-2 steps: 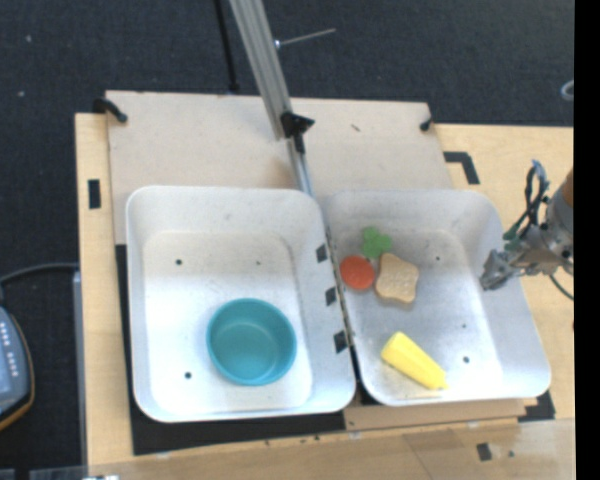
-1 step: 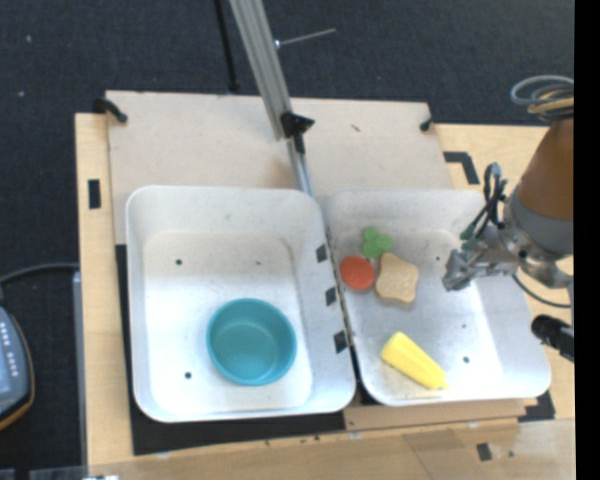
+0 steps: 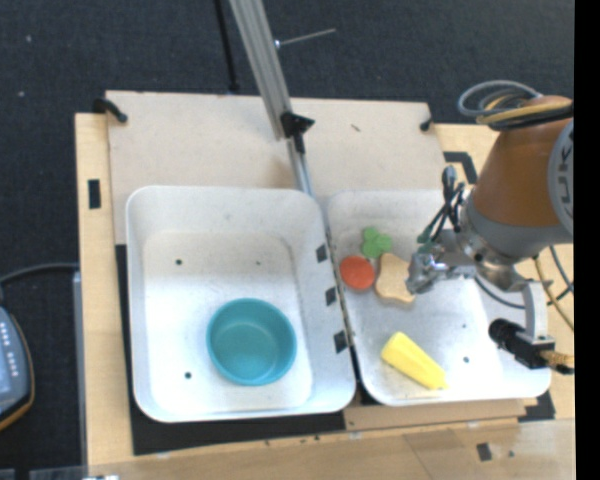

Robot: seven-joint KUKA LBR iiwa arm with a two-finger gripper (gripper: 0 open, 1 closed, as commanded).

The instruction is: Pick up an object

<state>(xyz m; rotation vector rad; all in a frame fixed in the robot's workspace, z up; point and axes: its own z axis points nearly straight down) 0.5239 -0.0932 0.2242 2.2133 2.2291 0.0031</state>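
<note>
The right bin (image 3: 480, 368) holds a green piece (image 3: 376, 242), a red-orange round piece (image 3: 358, 273), a tan flat piece (image 3: 393, 281) and a yellow block (image 3: 412, 359). My gripper (image 3: 423, 271) hangs low in this bin, right at the tan piece's right edge. The arm's orange band and grey wrist rise above it on the right. The view does not let me tell whether anything is between the fingers.
The left bin (image 3: 160, 228) holds a teal bowl (image 3: 251, 341) near its front. A slanted metal pole (image 3: 270, 68) stands behind the two bins. The bins' shared wall (image 3: 332, 288) lies just left of the red piece.
</note>
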